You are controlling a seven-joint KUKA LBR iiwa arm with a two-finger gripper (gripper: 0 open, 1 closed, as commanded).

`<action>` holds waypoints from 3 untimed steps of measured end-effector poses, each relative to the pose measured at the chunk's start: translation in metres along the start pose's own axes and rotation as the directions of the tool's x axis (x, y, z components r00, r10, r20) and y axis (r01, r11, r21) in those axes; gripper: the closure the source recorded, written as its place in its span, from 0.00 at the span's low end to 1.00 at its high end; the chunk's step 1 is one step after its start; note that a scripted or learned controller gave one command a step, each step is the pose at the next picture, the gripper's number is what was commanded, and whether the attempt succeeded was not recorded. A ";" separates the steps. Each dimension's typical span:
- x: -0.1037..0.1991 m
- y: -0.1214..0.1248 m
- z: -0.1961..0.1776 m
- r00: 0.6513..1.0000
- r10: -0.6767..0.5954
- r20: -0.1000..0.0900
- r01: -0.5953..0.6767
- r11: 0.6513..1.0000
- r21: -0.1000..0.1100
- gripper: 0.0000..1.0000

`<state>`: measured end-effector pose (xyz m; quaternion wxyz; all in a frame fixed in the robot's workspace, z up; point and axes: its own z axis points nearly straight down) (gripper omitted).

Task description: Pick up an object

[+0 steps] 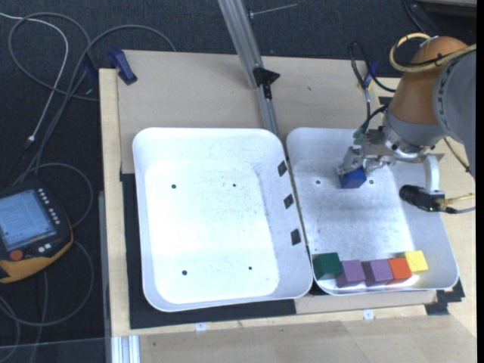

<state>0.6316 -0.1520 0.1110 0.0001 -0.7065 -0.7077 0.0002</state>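
Note:
In the right bin (363, 225), my gripper (354, 171) reaches down near the far middle, coming in from the right. A small blue block (352, 178) sits between its fingertips, and the fingers are shut on it. The block is at or just above the bin floor. Along the bin's near edge lies a row of blocks: green (327, 265), two purple (352, 272) (376, 271), orange (399, 268) and yellow (417, 261).
The left bin (204, 218) lies beside the right one, with black clips (288, 200) on the shared rim. A slanted metal pole (246, 36) rises behind the bins. A black cable plug (414, 196) hangs by the arm's wrist.

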 end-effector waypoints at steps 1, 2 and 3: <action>0.076 0.000 -0.020 1.000 -0.006 -0.005 0.006 1.000 0.000 1.00; 0.072 -0.046 -0.093 1.000 0.002 -0.001 -0.002 1.000 -0.003 1.00; 0.147 -0.040 -0.174 1.000 -0.008 -0.003 0.007 1.000 -0.010 1.00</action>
